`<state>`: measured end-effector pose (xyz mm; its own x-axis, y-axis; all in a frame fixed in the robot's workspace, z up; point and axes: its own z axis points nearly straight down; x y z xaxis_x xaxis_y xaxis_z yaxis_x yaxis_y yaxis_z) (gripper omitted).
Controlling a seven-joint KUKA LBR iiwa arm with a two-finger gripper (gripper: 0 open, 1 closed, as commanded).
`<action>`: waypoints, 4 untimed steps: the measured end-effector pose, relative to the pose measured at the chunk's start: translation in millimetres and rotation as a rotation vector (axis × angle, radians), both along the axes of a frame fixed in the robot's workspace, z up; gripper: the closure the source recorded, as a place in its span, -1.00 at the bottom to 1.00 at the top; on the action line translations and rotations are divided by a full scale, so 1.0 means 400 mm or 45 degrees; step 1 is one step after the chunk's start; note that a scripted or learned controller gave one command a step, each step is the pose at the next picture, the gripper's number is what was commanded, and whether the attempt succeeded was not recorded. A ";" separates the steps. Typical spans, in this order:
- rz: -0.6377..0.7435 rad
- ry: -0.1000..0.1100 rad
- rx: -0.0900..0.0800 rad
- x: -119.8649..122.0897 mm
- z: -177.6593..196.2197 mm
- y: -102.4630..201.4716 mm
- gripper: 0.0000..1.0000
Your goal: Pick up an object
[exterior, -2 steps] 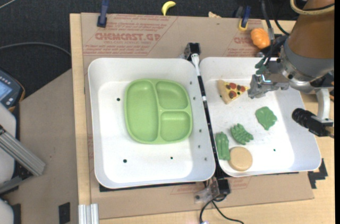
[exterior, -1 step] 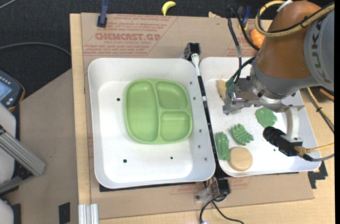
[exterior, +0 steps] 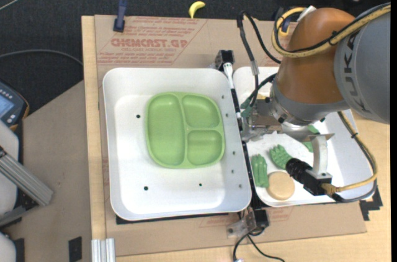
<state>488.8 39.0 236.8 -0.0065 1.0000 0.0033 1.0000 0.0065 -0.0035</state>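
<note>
My arm (exterior: 322, 62) hangs over the right bin (exterior: 347, 183) because the pickable clutter sits there — wrist blocks my claw, so its state: cannot tell. Candidates at the bin's near-left corner: tan round piece (exterior: 280, 185), green pieces (exterior: 259, 169) just beside it. Left bin (exterior: 124, 192) holds a green divided tray (exterior: 185, 129).

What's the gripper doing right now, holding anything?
Gripper: low over the right bin, hidden under the wrist; open, closed or holding cannot be told.

Single fixed camera above bench (exterior: 155, 37), looking down aslant on both bins (exterior: 118, 130).
</note>
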 end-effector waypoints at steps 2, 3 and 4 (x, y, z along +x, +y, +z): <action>-0.005 -0.006 -0.005 0.129 0.158 0.108 1.00; -0.003 0.008 -0.003 0.027 0.025 0.198 1.00; -0.008 -0.024 0.001 -0.022 0.359 0.145 1.00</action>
<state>480.1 97.0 380.4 -0.0003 1.0000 0.0040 0.9999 0.0002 0.0156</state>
